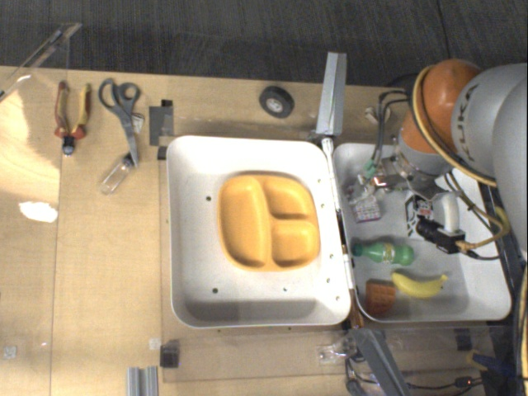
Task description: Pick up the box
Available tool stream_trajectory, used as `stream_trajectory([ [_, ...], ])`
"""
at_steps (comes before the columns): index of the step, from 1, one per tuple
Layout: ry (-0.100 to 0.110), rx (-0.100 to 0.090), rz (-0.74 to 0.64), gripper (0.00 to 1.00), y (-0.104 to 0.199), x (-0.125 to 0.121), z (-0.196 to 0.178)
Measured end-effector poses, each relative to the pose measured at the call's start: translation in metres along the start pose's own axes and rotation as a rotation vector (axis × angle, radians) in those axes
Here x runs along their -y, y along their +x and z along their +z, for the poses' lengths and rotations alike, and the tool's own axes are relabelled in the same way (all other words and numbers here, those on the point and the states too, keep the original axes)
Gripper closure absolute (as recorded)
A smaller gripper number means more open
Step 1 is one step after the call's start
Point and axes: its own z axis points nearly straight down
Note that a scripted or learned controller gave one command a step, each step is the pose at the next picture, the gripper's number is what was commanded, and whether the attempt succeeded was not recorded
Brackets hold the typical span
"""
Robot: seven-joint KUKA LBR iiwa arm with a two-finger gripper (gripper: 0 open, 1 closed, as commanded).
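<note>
You have a pale wooden bench (99, 287), smooth with a soft sheen. Both bins, left (190, 295) and right (487, 299), look like matt white plastic. The yellow tray (268, 221) is glossy moulded plastic. Far left, the scissors (125, 118) show bright metal blades. The arm (495, 114) is smooth grey with a glossy orange band.

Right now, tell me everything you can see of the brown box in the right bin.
The box is small and reddish brown, plain, with a matte look like cardboard or wood; it is too small to tell which. It lies flat at the near left corner of the right bin, close against the bin's left wall. The banana lies just to its right, close or touching, and the green bottle sits just beyond it. The gripper is not on it.
</note>
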Motion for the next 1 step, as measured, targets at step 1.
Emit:
stream_trajectory([
  [1, 0.006, -0.001, 0.083, 1.0, 0.0717, 0.0335, -0.1288],
])
